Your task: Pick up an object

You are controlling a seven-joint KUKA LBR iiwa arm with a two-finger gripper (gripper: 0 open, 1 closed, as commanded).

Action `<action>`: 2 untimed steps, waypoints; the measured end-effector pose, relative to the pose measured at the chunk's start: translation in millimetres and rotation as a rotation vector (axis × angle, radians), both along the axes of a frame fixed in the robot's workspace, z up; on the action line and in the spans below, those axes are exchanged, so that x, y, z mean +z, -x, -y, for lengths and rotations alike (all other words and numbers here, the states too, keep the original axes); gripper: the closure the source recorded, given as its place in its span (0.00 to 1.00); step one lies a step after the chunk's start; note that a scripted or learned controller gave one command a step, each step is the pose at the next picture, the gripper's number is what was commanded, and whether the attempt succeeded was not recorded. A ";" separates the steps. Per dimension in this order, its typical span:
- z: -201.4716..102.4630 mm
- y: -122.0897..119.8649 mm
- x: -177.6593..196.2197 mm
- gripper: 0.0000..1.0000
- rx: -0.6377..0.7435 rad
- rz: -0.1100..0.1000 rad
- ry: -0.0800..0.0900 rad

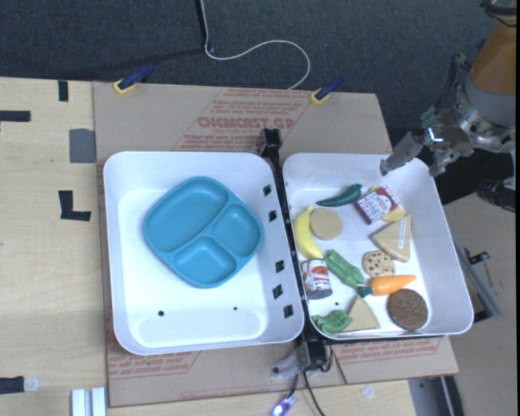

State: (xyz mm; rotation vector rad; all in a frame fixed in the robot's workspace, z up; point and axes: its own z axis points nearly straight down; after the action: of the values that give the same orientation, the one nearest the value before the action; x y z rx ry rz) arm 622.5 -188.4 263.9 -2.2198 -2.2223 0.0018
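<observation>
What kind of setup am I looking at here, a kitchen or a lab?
Most likely a lab bin-picking bench: two white bins clamped on cardboard, one holding a blue divided plate, the other toy food such as a banana, with the gripper at its edge.

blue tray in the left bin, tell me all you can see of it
The blue tray is a light blue, smooth, plastic-looking plate with rounded corners and three compartments: one large and two smaller. It lies flat, right side up, turned at an angle, on the floor of the left bin, toward its upper middle. Nothing lies in it or touches it.
</observation>
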 end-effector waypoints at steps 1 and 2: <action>-43.0 59.2 2.7 0.00 0.001 -0.003 -0.002; -90.9 99.8 62.6 0.00 0.005 0.005 -0.002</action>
State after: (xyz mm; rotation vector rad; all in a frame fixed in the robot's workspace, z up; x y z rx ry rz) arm 522.7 -97.5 326.5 -2.2156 -2.2290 -0.0055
